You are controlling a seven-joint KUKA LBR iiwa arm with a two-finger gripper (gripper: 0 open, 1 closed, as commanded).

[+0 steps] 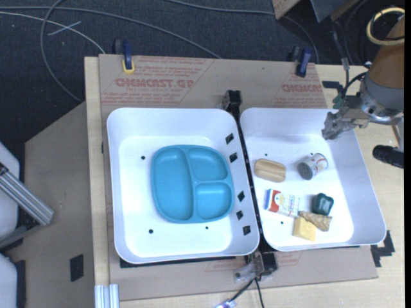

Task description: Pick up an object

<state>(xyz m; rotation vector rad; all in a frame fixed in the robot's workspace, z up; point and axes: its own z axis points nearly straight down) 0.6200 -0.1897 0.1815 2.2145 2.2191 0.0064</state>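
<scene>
A big brown surface is carrying two white bins side by side. The left bin is holding a blue plate with three parts, and the plate is lying flat in the middle. Two blue clamps are gripping the far edge of the surface, one on the left and one on the right.

The right bin is holding the small things. A tan bread roll is lying near the left wall. Near of it, a red and white packet is lying flat. A yellow wedge is sitting just right of the packet, close to the near rim. A small can is lying on its side to the right of the roll. A dark green thing is sitting near of the can and touching the wedge.

The hand is hanging over the far right corner of this bin, well apart from all the things. It is not holding anything. I cannot tell how wide it is open.
</scene>
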